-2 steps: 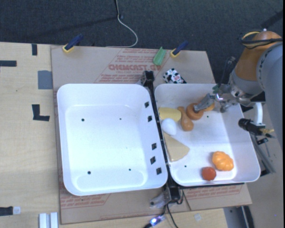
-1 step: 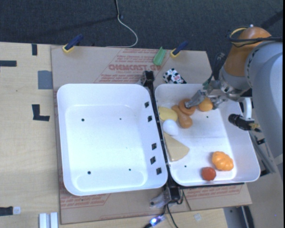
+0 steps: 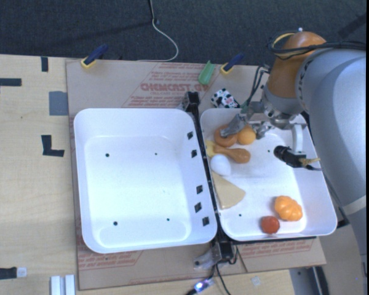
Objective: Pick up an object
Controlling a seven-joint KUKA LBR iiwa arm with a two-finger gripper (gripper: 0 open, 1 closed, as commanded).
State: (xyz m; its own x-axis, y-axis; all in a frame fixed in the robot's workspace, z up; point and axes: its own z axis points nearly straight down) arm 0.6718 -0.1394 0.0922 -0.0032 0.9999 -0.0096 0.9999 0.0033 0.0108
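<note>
The arm (image 3: 335,103) is reaching in over the right edge of the right bin (image 3: 323,226), and the gripper (image 3: 243,126) is hanging low over that bin's far-left corner. Whether it is spread or closed I cannot tell from where I am standing. An orange ball (image 3: 246,136) is sitting right at its tip, on the near side, so close that the two seem to be touching. I cannot see that it is gripped. A brown drumstick-shaped piece (image 3: 224,141) is lying just beside the ball, toward the bin's left edge, and a second brown piece (image 3: 237,155) is lying just in front of both. A white egg (image 3: 221,165) is resting against the left edge, with a pale yellow wedge (image 3: 229,194) nearer along that edge. A lumpy orange thing (image 3: 288,208) and a small red one (image 3: 270,225) are sitting close together by the near edge. The left bin (image 3: 135,192) is standing alongside on the desk (image 3: 24,183).
</note>
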